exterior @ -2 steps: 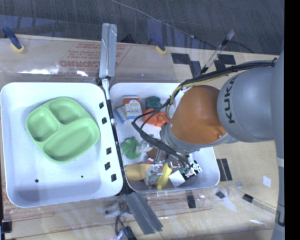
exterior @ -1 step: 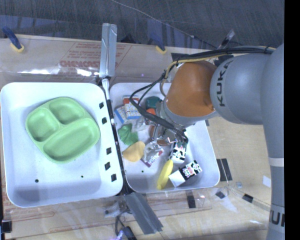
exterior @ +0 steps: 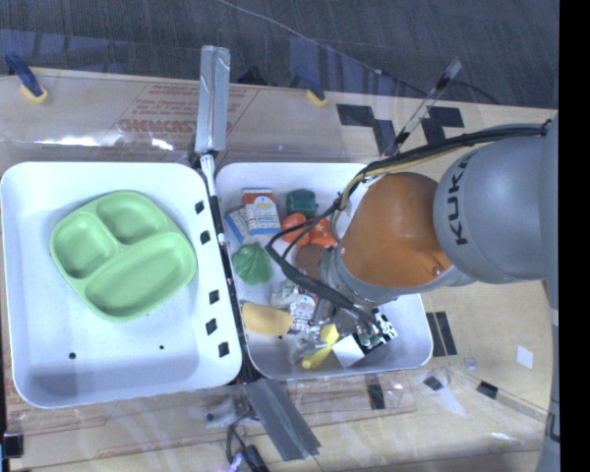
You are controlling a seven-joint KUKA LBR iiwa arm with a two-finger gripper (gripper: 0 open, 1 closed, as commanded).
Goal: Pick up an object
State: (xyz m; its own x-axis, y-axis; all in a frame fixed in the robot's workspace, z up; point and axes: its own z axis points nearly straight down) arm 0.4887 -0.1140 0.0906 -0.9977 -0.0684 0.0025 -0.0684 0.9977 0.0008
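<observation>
My arm [exterior: 442,224] reaches over the right bin [exterior: 413,347]. The left bin [exterior: 29,264] holds a green plate [exterior: 123,254]. My pincer [exterior: 320,324] is down among the toys, and I cannot tell how it stands. Near it lie a yellow banana [exterior: 261,319], a green toy [exterior: 251,264] and a small box [exterior: 260,211].

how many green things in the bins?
3. A light green divided plastic plate lies in the left bin; a green leafy lump and a dark green piece lie in the right bin. The arm may hide more.
</observation>
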